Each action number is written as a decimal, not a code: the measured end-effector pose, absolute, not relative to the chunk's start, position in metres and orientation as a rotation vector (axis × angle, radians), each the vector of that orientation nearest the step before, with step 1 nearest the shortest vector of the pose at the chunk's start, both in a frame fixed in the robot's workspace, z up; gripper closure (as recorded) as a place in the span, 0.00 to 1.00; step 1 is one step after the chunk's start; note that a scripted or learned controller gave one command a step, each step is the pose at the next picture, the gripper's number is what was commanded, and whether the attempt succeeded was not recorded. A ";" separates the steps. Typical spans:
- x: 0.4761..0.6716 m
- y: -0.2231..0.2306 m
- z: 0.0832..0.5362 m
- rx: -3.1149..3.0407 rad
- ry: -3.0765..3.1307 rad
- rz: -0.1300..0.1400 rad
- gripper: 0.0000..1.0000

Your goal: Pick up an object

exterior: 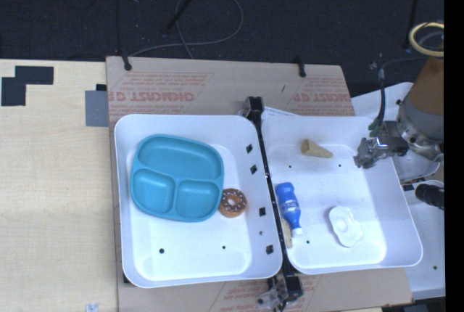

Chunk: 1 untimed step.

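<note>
In the right bin [397, 196] lie a blue bottle [288, 206] with a white cap near the divider, a tan wedge-shaped piece [316, 149] toward the back, and a white lumpy object [345, 225] at the front right. The left bin [181, 260] holds a blue divided plate [176, 177] and a brown sprinkled doughnut [233, 202] beside it. My gripper [371, 152] hangs at the right bin's far right rim, away from all of these objects. Nothing shows between its fingers.
The arm's orange band [433, 85] and grey wrist rise at the right edge. A cardboard sheet [217, 89] lies under and behind both bins. Black clips [253, 106] join the bins along the middle divider. Cables run over the dark floor behind.
</note>
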<state>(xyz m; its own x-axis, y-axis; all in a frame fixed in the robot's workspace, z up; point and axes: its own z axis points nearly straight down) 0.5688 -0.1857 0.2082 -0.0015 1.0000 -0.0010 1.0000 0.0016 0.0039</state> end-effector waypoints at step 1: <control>0.569 -0.187 0.223 2.221 2.222 0.000 1.00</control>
